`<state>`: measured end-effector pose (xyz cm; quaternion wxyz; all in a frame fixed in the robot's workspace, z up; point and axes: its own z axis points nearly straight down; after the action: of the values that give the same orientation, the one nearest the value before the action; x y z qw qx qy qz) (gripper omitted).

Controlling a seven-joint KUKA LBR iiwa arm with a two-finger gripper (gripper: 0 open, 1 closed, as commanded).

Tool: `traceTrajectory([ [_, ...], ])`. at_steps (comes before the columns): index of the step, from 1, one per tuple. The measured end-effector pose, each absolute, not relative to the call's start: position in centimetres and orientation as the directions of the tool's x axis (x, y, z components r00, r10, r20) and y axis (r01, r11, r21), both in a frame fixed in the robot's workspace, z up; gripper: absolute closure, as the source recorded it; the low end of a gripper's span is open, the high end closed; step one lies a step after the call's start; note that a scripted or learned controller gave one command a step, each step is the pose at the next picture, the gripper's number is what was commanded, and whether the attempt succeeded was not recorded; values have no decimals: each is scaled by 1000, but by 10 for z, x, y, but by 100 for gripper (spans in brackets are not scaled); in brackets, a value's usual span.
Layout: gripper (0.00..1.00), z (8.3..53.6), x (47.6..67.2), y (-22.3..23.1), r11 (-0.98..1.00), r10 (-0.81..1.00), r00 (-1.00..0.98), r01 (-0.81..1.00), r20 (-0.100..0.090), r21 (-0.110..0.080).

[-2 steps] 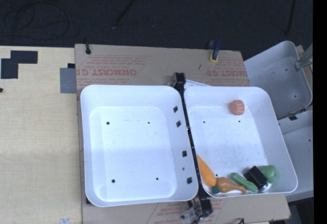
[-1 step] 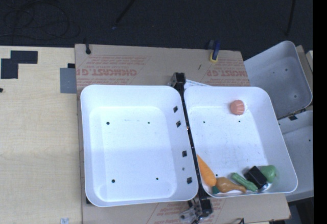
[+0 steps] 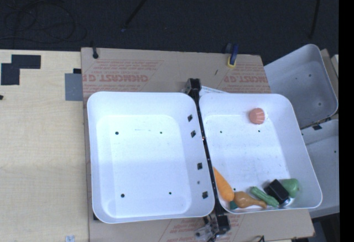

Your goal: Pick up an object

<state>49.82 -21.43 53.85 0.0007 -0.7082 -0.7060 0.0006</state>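
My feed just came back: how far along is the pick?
Nothing looks done yet. Every object lies in the right bin: pink ball, orange carrot, green pieces and black block along its near edge. Nothing is in hand. The whole pick is left: approach, grasp, lift.

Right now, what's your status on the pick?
Nothing picked. Pink ball alone at right bin's far end. Carrot, green and black pieces crowd near corner.

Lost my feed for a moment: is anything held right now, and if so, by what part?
Nothing is seen held. The pink ball, carrot, black block and green pieces all lie loose in the right bin.
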Motion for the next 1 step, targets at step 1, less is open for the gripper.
traceTrajectory([
  [1,100,547,501,-213,3,1000,-3,1000,0,-4],
])
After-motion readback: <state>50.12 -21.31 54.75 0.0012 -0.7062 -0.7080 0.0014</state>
